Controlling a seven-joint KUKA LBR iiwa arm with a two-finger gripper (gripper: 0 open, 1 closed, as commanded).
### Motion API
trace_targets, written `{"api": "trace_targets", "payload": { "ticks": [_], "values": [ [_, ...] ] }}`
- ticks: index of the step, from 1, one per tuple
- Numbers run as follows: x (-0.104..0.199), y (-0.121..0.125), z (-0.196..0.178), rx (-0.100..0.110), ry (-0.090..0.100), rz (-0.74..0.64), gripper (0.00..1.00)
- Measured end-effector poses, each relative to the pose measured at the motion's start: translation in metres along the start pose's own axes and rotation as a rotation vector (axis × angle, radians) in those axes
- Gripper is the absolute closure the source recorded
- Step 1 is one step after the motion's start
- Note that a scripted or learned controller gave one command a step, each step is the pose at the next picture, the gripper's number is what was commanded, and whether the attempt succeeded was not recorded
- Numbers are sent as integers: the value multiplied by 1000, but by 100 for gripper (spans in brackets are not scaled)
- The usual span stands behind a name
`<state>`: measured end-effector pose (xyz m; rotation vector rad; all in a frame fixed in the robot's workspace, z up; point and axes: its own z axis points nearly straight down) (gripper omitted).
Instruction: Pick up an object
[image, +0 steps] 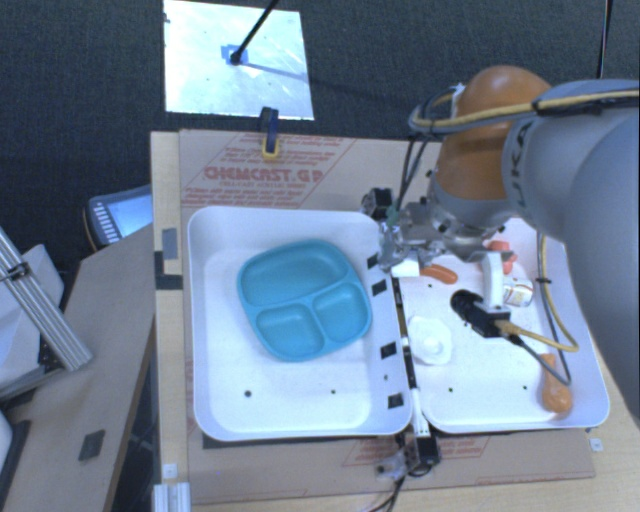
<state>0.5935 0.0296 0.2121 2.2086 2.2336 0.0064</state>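
Centring comes first: the grey arm's two-finger gripper (393, 247) hangs at the upper left corner of the shallow white right bin (500, 415), whether clenched or released I cannot tell. A small orange sausage-shaped piece (438, 272) lies just beside it, so shift right before descending.

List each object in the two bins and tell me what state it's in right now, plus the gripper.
blue divided plate: lying flat, open side up, in the left bin.
orange sausage-shaped piece: lying on its side in the right bin, untouched.
white round piece: resting on the right bin's floor near the dividing wall.
orange rounded object: resting in the right bin's near right corner.
gripper: down at the wall between the bins; grip unclear.
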Motion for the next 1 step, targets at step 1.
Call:
{"api": "trace_targets", "payload": {
  "ticks": [1],
  "values": [
    [52,20,-15,-1,-1,3,100]
  ]
}}
